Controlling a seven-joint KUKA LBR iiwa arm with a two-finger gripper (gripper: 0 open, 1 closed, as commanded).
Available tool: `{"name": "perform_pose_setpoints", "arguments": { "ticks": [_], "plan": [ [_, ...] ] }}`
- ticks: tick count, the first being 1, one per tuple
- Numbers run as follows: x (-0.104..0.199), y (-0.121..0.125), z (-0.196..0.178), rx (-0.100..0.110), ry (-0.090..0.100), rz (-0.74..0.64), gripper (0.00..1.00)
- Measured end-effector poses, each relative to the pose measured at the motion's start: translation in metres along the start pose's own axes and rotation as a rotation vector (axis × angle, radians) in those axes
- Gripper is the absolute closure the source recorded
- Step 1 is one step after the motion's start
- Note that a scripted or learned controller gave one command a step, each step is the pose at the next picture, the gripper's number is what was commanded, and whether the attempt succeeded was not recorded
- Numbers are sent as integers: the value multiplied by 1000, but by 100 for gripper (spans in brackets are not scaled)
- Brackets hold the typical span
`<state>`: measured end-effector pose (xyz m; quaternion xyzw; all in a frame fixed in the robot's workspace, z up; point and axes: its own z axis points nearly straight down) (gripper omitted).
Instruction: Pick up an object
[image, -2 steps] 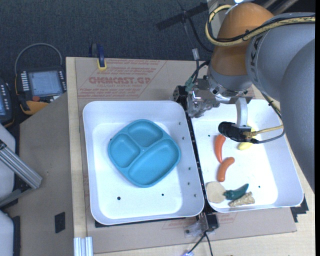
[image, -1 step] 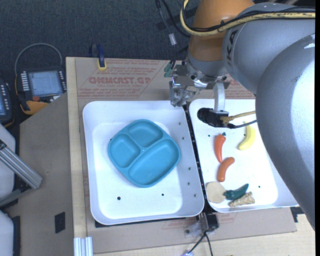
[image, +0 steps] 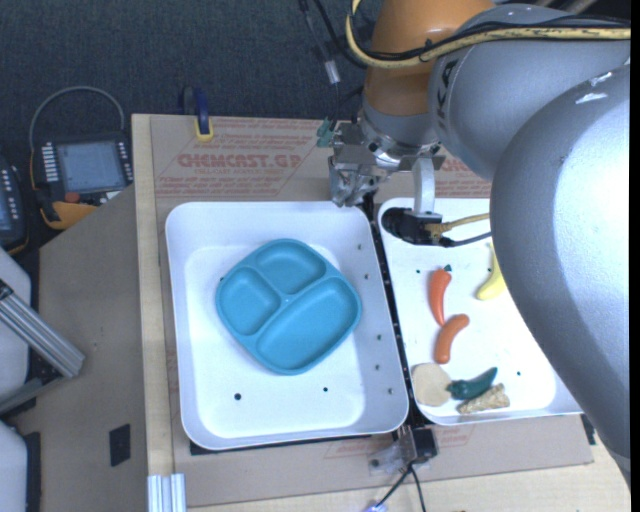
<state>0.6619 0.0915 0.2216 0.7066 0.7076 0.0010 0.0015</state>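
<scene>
Though the gripper (image: 350, 192) hangs in plain sight over the far rim of the left bin (image: 185, 300), just by the divide between the two bins, its tip is a tangle of grey metal from this slant. I cannot tell whether it is spread or pressed together. Nearest to it, in the middle of the left bin, lies a blue divided plate (image: 290, 305), flat and turned cornerwise. Its one long compartment runs from near-left to far-right along the side facing the right bin (image: 515, 350). Over there an orange carrot (image: 440, 297) lies nearly straight along the bin, dark stalk end to the far side, with a reddish sausage (image: 451, 338) just nearer, slanted. A yellow piece (image: 489, 285) is half lost behind the big grey arm (image: 560, 200). At the near rim a pale disc (image: 431, 384), a teal piece (image: 473, 384) and a tan lump (image: 486, 402) huddle together, too small to name. Both bins sit on the brown counter (image: 150, 250).
</scene>
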Motion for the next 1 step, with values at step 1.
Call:
{"name": "perform_pose_setpoints", "arguments": {
  "ticks": [1],
  "plan": [
    [0, -1, -1, 1, 0, 0, 0]
  ]
}}
